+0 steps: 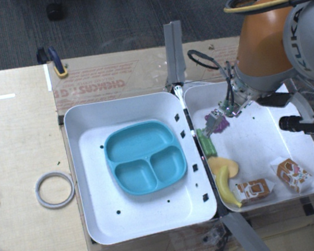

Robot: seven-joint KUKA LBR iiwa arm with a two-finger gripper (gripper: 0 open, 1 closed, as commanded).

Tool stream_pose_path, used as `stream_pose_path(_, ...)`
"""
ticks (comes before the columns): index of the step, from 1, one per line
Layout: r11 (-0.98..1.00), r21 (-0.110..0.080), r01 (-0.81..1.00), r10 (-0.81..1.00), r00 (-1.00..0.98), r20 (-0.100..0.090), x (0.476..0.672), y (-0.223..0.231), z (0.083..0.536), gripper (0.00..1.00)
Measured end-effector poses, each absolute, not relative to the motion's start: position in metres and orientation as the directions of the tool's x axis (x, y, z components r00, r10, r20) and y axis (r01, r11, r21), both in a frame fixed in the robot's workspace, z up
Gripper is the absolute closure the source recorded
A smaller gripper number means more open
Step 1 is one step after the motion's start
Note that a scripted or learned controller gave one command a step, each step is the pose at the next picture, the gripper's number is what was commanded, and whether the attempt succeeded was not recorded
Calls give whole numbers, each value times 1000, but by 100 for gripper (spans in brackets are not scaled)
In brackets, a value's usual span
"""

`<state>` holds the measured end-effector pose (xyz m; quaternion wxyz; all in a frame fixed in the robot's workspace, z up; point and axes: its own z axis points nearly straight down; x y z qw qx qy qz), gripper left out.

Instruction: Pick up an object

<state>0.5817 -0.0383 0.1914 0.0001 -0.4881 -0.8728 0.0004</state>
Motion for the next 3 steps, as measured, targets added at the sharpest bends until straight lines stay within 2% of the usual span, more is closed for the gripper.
stream_pose_path(1,763,1,647,647,-763,-2,626,-50,192,0)
stream_pose_path(2,888,0,460,460,-888,0,559,-28,192,0)
stream_pose_path(3,853,1,522,522,-853,-2,595,-31,192,0)
